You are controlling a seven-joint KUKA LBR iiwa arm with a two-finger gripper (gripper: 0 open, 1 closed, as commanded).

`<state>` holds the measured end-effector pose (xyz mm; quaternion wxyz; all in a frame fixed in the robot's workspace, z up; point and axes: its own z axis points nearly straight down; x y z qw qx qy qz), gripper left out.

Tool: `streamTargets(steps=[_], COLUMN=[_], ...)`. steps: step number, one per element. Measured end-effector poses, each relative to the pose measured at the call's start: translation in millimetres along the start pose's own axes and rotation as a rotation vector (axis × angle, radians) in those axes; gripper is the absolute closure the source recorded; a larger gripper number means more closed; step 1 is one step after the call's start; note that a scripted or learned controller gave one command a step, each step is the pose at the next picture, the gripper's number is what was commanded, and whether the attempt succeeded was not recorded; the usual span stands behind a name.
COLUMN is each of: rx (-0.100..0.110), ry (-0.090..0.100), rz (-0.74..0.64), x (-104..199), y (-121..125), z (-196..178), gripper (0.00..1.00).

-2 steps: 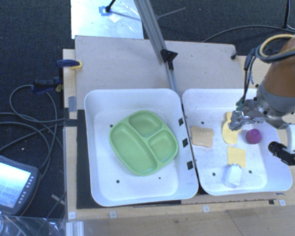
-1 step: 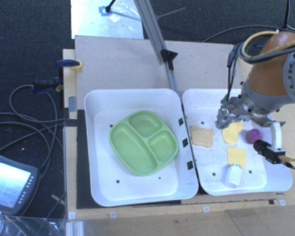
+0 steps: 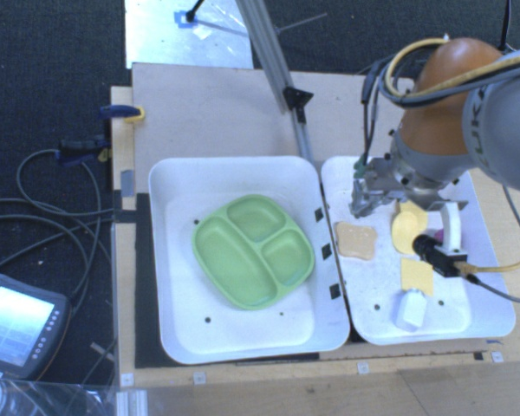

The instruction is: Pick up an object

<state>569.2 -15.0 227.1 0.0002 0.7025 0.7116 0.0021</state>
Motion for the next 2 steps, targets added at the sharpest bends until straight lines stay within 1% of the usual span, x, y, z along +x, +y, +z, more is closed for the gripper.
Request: streamTargets(steps=[1,2], rx=[0.000,0.002], ry=[0.000,-0.001], rz=[0.001,0.002], x=[59,110], y=[10,17], z=[-10,4], gripper=[1.00,1.00])
